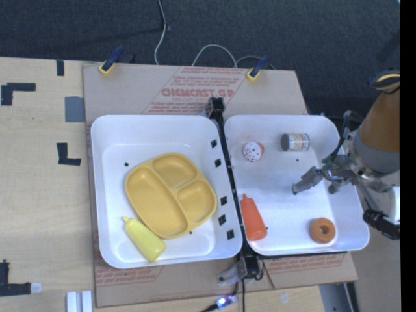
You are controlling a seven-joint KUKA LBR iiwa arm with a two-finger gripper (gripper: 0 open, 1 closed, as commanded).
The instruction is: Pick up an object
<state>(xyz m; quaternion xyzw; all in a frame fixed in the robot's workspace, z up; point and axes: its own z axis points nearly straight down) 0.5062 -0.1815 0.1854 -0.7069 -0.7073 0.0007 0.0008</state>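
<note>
Yellow plastic marked the near corner of the left bin (104,148), where a mustard bottle (144,238) lay touching the edge of a yellow divided plate (171,194). In the right bin (296,246), a brown ring-shaped doughnut toy (322,230) sat near the front right corner, and an orange bottle (252,218) lay against the divider between the bins. Above the bin's right middle hung the gripper (311,182), its dark fingers (303,186) spread apart with nothing between them, well apart from the doughnut and the bottle. Farther back a small white ball with red speckles (253,151) rested beside a small jar (295,142) lying on its side. Both bins sat on a cardboard sheet (195,93) held by two yellow-and-blue clamps (112,60), on a pale wooden bench (32,194), with dark blue carpet (78,12) beyond.
</note>
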